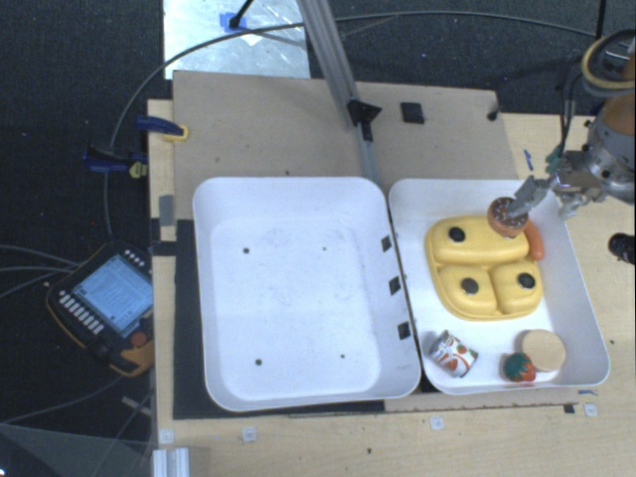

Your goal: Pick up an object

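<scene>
The right bin (586, 326) holds a large yellow moulded piece (484, 266) with black dots. On that piece's far right corner rests a small brown round object (507, 218), with an orange piece (536, 240) just beside it. Near the bin's front lie a small red and white can (452, 354), a tan disc (544, 348) and a small green and red item (517, 368). My gripper (524, 200) reaches in from the right over the bin's far right part, and its tip is at the brown round object. Whether it grips that object is unclear.
The left bin (214, 296) sits beside the right one, the two touching along black clips (395, 284). A grey pole (333, 53) crosses the bench at the back. A teach pendant (104, 301) and cables lie on the floor to the left.
</scene>
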### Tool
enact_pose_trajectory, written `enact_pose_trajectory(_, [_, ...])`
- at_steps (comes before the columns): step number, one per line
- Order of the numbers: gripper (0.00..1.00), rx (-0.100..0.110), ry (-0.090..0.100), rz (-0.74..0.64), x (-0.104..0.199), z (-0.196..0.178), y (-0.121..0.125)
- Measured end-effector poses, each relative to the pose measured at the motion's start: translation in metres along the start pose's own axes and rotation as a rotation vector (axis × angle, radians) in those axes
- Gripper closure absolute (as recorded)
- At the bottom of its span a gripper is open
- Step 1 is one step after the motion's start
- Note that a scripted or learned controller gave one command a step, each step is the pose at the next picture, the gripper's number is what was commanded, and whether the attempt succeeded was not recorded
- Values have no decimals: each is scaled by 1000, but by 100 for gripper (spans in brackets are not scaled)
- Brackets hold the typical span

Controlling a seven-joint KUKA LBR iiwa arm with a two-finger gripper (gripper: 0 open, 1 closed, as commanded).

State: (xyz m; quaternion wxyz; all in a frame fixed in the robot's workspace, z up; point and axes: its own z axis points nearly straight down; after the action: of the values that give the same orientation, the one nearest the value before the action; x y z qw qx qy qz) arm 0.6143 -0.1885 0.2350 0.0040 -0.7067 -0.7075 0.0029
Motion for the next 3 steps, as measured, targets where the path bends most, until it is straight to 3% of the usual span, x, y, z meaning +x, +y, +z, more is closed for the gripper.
enact_pose_trajectory(1, [0, -12, -3, -3, 0, -7, 2])
enact_pose_trajectory(3, [0, -7, -1, -1, 0, 91, -13])
